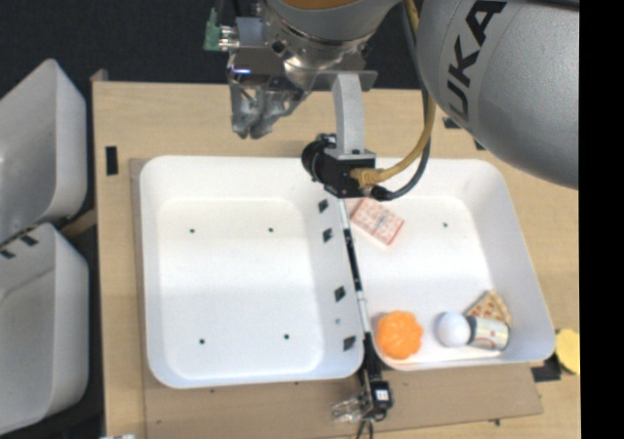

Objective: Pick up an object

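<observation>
Your left bin [166, 349] offers open floor. The gripper [255, 118] hangs above its far rim; whether its fingers are spread you cannot tell. In the right bin [507, 195], a card [376, 221] lies near the divider; orange ball [399, 333], white ball [452, 329] and cup [489, 320] crowd the near rim.

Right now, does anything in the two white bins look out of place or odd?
Nothing looks spilled or damaged. The orange ball, the white ball and the patterned triangular piece crowd the right bin's near corner, while the pink-checked flat packet lies skewed beside the divider.
</observation>
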